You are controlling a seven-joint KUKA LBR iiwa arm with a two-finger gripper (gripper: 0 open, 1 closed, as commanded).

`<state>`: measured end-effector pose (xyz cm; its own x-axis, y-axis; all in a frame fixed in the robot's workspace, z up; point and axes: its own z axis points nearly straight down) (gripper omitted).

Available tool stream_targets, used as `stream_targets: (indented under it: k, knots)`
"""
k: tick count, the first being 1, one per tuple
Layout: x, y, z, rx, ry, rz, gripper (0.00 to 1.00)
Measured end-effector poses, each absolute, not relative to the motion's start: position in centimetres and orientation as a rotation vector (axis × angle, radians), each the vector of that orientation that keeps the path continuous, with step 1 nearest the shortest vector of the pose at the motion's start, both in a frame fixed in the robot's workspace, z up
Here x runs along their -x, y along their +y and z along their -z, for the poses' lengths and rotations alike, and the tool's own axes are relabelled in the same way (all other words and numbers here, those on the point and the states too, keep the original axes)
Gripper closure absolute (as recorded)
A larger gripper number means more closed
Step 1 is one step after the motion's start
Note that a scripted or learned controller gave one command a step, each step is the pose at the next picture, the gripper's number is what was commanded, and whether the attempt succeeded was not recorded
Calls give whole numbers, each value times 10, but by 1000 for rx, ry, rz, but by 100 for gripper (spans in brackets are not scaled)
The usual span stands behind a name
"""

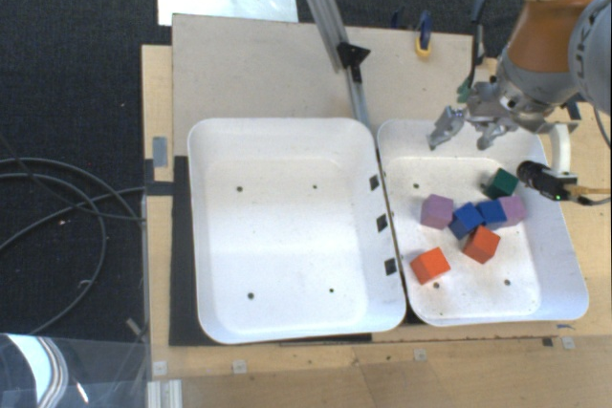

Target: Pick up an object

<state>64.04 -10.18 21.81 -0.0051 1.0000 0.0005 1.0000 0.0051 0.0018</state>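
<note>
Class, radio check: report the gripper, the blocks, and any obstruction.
Gripper open, above right bin's far edge, holding nothing. Blocks clustered in that bin, untouched. Nothing between gripper and blocks.

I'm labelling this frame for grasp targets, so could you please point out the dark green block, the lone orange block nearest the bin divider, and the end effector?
Dark green block [500,181], camera view, top face.
Lone orange block [430,264], camera view, top face.
End effector [469,130], camera view, midway between fingertips.
</note>
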Motion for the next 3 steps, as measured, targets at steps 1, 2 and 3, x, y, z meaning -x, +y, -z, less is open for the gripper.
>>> stream_targets:
  k: [1, 2, 3]
  knots:
    - [-587, -109, -186, -2224, 2224, 5, 0]
    - [-602, -123, -87, -2221, 2223, -1, 0]
    - [-600, -104, -90, -2216, 2228, -1, 0]
